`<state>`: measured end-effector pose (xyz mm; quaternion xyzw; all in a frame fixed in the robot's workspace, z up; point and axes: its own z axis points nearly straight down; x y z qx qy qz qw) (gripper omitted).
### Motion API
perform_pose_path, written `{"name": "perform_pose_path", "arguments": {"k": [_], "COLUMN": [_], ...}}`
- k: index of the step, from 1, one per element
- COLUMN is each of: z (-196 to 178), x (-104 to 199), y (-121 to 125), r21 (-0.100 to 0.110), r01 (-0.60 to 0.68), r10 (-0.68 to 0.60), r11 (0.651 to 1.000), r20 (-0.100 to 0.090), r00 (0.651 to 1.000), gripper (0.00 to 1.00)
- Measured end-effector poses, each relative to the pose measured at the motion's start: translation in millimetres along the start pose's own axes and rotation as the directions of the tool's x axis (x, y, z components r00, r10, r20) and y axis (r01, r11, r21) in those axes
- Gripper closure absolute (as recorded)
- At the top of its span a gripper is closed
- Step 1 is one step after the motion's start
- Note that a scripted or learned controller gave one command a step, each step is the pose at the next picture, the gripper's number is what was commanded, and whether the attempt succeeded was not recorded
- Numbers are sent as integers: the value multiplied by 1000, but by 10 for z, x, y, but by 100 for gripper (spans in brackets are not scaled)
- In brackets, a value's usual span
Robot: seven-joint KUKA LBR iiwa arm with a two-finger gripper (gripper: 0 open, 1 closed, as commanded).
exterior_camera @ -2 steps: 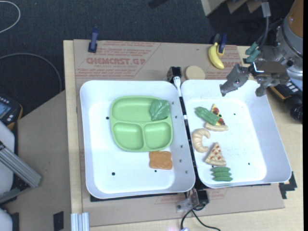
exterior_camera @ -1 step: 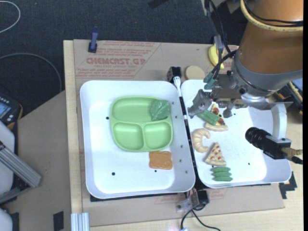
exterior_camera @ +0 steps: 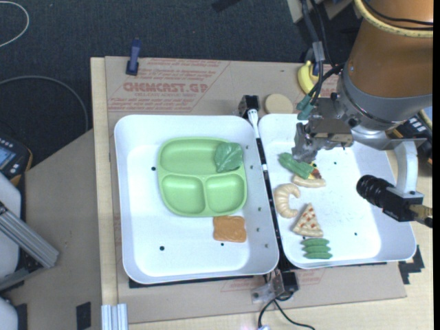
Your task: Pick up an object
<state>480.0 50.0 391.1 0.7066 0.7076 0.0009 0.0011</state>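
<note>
Grey metal, the pincer (exterior_camera: 304,158) hangs low in the right bin (exterior_camera: 364,243), right over a green pod (exterior_camera: 294,164); whether it is apart or together I cannot tell. This looks like the reach. At six o'clock lie a croissant (exterior_camera: 285,198), pizza slice (exterior_camera: 306,221) and beans (exterior_camera: 316,247). Next: settle squarely, then lift.

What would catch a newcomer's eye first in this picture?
The big grey and orange arm looms at upper right, its end effector low over toy food in the right bin. In the left bin sits a bright green divided plate, a lettuce leaf in its corner.
</note>
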Motion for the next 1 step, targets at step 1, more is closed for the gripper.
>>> {"name": "perform_pose_path", "arguments": {"k": [1], "z": [-96], "x": [99], "y": [-3], "r21": [0], "r01": [-1], "r10": [1], "r11": [1000], "r20": [0], "r00": [1000], "gripper": [100]}}
